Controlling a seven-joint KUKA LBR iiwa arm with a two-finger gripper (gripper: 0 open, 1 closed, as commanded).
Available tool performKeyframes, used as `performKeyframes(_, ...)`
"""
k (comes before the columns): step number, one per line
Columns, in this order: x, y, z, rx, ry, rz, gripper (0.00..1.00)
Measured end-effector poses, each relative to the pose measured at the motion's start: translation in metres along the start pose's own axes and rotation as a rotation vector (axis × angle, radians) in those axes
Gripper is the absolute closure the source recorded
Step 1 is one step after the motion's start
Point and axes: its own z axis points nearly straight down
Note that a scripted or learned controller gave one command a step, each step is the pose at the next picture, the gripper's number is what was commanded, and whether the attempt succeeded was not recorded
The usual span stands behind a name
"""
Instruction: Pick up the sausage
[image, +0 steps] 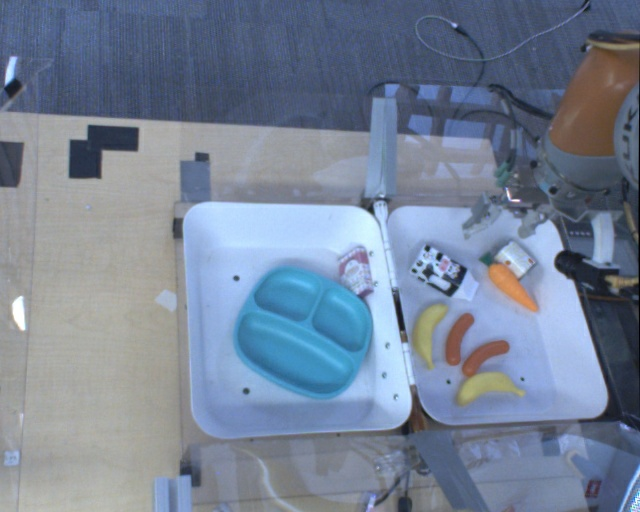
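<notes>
The pincer (497, 212) hangs spread and holding nothing over the far edge of the right bin (590, 395), its fingers splayed above bare white floor; the arm (598, 100) enters over the bin's far right corner; two sausages lie near the middle of this bin, an upright one (458, 339) just beside a banana (429, 334), and a slanted one (486, 355) touching or nearly touching a second banana (489, 387) toward the near edge; a carrot (514, 287) sits between pincer and sausages, a black-and-white packet (439, 270) toward the left wall; the left bin (205, 400) carries a blue divided plate (303, 331) and a small red packet (356, 271); to do the reach well, I judge the pincer should travel toward the near edge past the carrot, turn so its fingers straddle the chosen sausage across its short width, and descend centred, since crowding bananas could be nudged or caught instead.
</notes>
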Motion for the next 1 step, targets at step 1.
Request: performKeyframes(1,0.0021,-0.0807,0.0973,0.002,0.0,-0.126,0.0)
